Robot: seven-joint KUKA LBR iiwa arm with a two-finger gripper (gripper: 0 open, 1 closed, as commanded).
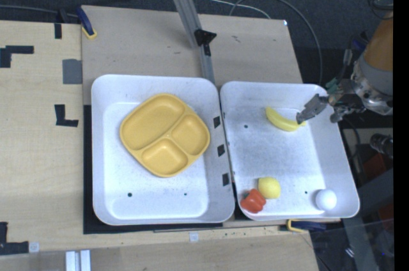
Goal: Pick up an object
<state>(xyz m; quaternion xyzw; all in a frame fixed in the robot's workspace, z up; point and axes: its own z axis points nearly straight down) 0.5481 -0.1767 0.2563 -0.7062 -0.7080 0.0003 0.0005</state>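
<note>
The arm is at the approach stage of a pick: the gripper (311,108) sits low over the upper right part of the right bin (332,154), with its dark fingertip end just at the right end of the banana (282,119). Whether the fingers are spread or closed cannot be told at this resolution, and the banana is not seen between them, so no grasp is confirmed. The banana is the nearest candidate; it lies flat on the bin floor in the upper half, near the far wall, curved, yellow, small and smooth, probably a plastic toy fruit. Its long axis runs roughly left to right and slightly downward toward the gripper. The next move, as judged from this pose, calls for centring the fingers across the narrow width of the banana, descending to the floor, then closing and lifting; a grip at the tapered end would likely slip. Other objects in the same bin lie along the near edge, well apart from the gripper: a lemon (269,187), a red fruit (254,201) touching it, and a white ball (326,199) in the near right corner. The left bin (108,199) holds a yellow divided plate (165,134).
</note>
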